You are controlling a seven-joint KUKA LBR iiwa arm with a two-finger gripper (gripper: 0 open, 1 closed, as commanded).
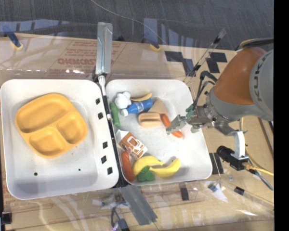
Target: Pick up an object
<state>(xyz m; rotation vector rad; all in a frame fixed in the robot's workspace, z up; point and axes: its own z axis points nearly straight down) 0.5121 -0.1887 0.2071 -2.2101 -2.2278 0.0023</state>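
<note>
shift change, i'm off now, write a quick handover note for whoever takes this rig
Pincer: low over the right bin, at its right side, next to a small orange piece. Nothing seen between its fingers; open or shut cannot be told.
Things: right bin holds the toy hot dog, blue and white bottle, banana, small printed box and other toy food. Left bin holds a yellow divided tray.
Done: no object lifted.
Left: grasp one object and raise it clear of the bin.

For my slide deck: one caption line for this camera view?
Grey KUKA arm's gripper hovers at small orange toy in right white bin of play food.
</note>
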